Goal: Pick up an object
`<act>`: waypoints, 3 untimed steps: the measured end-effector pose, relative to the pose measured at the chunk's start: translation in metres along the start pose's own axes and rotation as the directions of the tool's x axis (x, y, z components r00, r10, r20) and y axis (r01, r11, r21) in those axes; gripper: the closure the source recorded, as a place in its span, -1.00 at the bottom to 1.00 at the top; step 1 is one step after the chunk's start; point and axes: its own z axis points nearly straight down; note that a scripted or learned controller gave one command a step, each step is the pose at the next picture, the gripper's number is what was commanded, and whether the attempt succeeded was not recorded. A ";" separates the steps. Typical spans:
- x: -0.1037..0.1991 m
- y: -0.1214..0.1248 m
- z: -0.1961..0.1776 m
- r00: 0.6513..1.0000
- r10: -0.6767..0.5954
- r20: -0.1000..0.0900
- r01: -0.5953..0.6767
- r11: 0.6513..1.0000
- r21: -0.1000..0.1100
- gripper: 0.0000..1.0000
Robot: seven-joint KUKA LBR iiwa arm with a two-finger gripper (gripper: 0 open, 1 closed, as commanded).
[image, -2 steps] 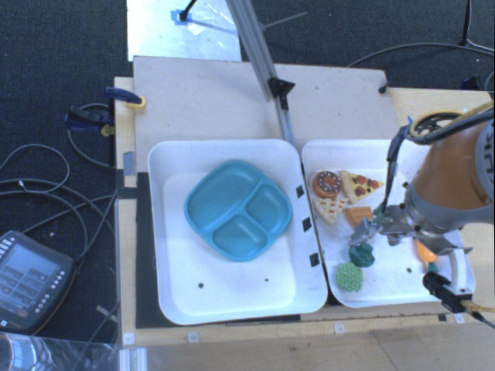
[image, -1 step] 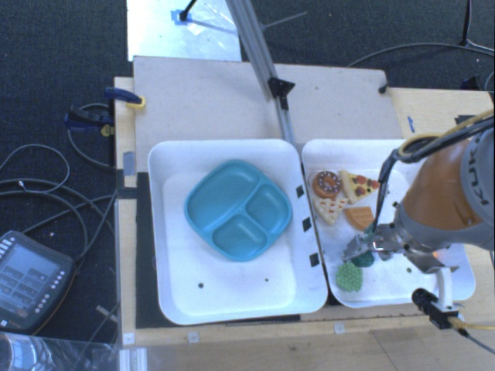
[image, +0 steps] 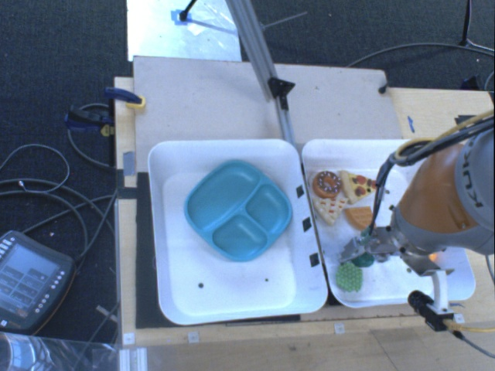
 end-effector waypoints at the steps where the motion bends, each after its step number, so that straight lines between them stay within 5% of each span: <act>1: 0.000 0.001 -0.011 1.000 0.000 0.000 0.000 1.000 -0.004 1.00; 3: -0.008 0.006 -0.117 1.000 -0.006 0.003 0.006 1.000 -0.010 1.00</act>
